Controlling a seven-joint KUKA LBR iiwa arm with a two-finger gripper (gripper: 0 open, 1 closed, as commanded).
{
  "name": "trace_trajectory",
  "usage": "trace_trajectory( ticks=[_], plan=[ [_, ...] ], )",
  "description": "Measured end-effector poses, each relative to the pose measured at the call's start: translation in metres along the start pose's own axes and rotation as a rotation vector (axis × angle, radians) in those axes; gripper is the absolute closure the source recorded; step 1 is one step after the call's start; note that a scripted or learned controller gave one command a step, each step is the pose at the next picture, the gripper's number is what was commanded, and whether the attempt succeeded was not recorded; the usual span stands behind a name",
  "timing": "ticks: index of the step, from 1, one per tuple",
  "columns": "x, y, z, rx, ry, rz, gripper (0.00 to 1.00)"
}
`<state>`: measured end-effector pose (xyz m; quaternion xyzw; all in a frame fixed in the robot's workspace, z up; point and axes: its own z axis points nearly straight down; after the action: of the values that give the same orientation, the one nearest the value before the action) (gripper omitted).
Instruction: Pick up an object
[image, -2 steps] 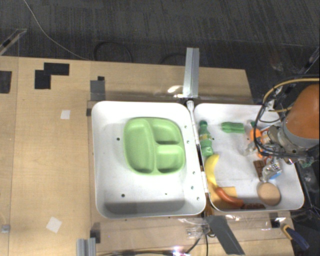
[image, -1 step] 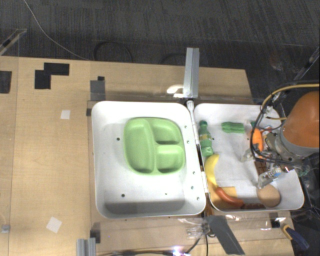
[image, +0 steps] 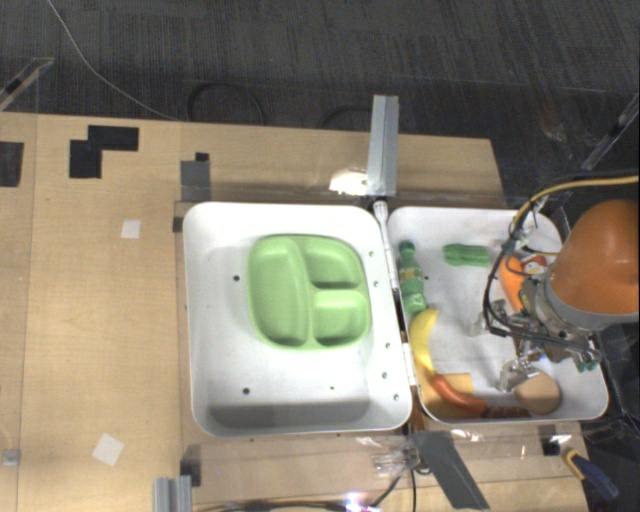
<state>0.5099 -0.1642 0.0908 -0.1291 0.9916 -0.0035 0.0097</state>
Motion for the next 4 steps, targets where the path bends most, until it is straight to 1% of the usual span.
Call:
trace_trajectory(
  ticks=[1,2,3,4],
  plan=[
    [0.002,0.017,-0.001,0.002,-0.002,0.002,0.0],
    [-0.076,-0.026,0.003,-0.004,0.004,-0.014,0.0],
    [-0.011,0.01,0.0,-0.004,0.003,-0.019,0.0],
    [0.002,0.018,-0.001,0.002,-0.005,-0.161,0.0]
  ],
)
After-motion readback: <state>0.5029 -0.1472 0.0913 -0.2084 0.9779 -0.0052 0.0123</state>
